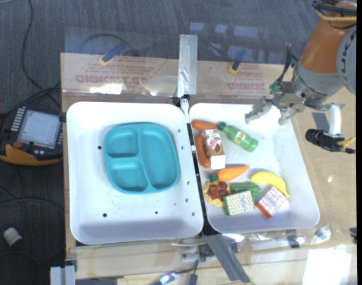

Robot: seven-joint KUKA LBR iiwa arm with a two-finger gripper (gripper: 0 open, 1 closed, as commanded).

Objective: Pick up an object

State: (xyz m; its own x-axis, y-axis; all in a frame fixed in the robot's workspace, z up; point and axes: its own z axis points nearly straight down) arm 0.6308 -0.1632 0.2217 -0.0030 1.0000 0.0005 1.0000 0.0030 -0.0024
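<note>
My gripper (pixel 269 116) hangs over the far right part of the right bin (pixel 299 159), fingers spread open with nothing between them. Just left of it and lower lies a green bottle (pixel 238 136). Further into the bin sit a carton (pixel 214 149), a sausage (pixel 203 151), a small orange carrot (pixel 204 124), a larger carrot (pixel 233 173), a banana (pixel 271 180), a green vegetable (pixel 246 187), a pizza slice (pixel 216 192), a green box (pixel 238 203) and a red-and-white packet (pixel 271 201).
The left bin (pixel 86 212) holds a teal divided plate (pixel 139 157). A metal strip (pixel 187 64) stands at the back between the bins. A handheld pendant (pixel 32 135) lies on the floor to the left.
</note>
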